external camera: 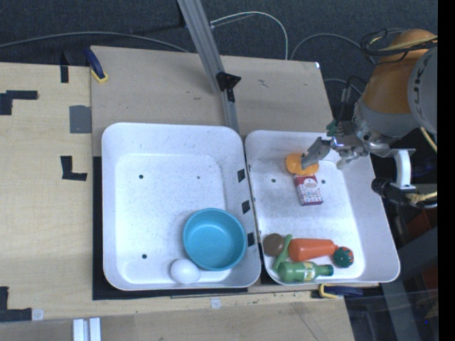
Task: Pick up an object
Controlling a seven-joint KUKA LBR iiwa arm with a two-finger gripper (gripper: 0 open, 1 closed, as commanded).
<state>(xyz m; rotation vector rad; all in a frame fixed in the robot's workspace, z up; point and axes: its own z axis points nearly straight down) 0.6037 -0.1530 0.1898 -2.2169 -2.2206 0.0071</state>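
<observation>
The gripper hangs over the far edge of the right bin, right above an orange disc; I cannot tell its state. A red box lies just beside the disc. The left bin has a blue bowl near its front edge.

Light wooden bench, black tape marks on its left part. Dark carpeted floor behind, thin cables trailing. Grey metal pole crossing diagonally. Even light.
</observation>
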